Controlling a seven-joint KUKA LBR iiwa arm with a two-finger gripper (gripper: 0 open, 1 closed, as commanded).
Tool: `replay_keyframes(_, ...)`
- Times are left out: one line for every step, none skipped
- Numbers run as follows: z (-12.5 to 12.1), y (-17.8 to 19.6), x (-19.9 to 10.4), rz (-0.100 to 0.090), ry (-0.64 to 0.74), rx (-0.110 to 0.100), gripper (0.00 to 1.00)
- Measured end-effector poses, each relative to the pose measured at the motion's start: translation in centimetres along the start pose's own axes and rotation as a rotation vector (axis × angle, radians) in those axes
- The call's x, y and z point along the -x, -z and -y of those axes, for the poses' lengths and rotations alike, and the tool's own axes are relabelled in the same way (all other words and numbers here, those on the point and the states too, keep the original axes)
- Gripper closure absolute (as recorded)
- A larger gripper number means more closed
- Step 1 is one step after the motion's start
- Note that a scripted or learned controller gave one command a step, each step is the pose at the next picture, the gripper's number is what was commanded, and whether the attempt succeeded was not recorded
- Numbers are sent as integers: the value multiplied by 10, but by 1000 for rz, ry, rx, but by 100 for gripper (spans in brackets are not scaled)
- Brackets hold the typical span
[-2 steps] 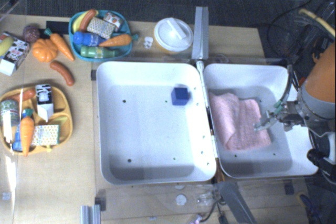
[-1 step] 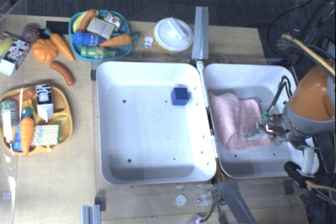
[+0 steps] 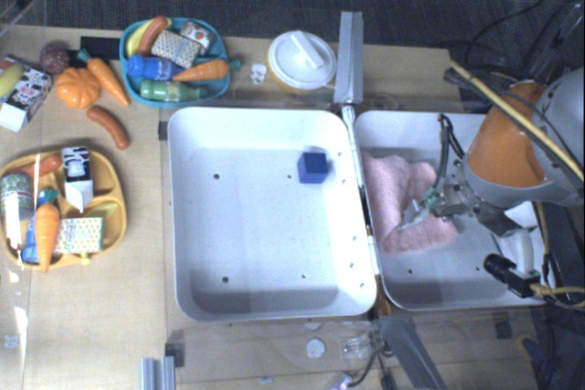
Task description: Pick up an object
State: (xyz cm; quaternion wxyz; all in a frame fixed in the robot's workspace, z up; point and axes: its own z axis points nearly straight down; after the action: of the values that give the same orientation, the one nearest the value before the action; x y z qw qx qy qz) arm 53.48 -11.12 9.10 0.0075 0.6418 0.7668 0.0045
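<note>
End effector (image 3: 422,207) rests on pink cloth (image 3: 402,201) in right bin (image 3: 457,292); grip state cannot be determined. Blue cube (image 3: 313,166) lies in left bin (image 3: 265,288).

pink cloth (image 3: 407,201) (crumpled), right bin (image 3: 402,288)

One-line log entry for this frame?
gripper: over soft pink cloth in right white bin | small blue cube: left white bin, untouched | grasp: unconfirmed

A blue bowl (image 3: 137,89) and a yellow tray (image 3: 111,167) of toy food — beside them, a white lid (image 3: 303,59).
</note>
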Motion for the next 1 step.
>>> replay_keyframes(-62, -2, -2, -1, -55, -2, 0)
